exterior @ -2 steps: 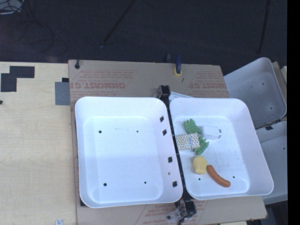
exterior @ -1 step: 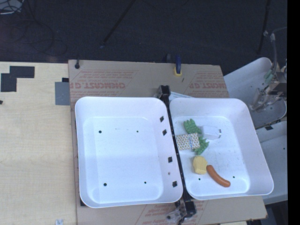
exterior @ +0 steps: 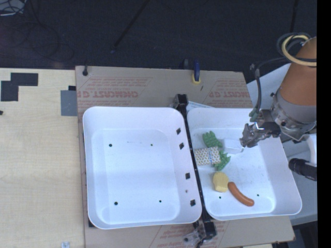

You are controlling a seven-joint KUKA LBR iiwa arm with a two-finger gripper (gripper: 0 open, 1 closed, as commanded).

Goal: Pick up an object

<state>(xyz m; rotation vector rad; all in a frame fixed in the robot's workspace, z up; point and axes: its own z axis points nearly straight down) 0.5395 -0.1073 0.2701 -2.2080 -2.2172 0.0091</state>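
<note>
Right now the KUKA arm (exterior: 300, 81) reaches in from the right and hangs its gripper (exterior: 252, 136) over the right-hand bin (exterior: 282, 192), above the bare floor just right of the cluster of objects. No item sits between its fingers, and whether they stand wide or narrow cannot be told from this slant; the dark metal blurs together.

Candidates for the pick all lie in that right bin, toward its left wall. A green toy piece (exterior: 210, 139) sits furthest back, a pale checkered block (exterior: 207, 156) is just in front of it and touching, and another bit of green (exterior: 223, 161) pokes out at the block's right. Nearer the front, a yellow lump (exterior: 220, 182) rests just beside an orange sausage-shaped toy (exterior: 241, 194), the two nearly touching end to end. The left-hand bin (exterior: 134, 164) holds nothing to go for, and the desk (exterior: 36, 159) stretches off to the left.

By the look of it this is the approach step: the gripper is over the right bin but not yet down on any object. The next move seems to call for a shift left toward the green-and-checkered cluster, or forward toward the sausage, then a straight descent. The sausage lies more in the open, so it looks the cleaner target; the crowded cluster risks a finger landing on a neighbour.
</note>
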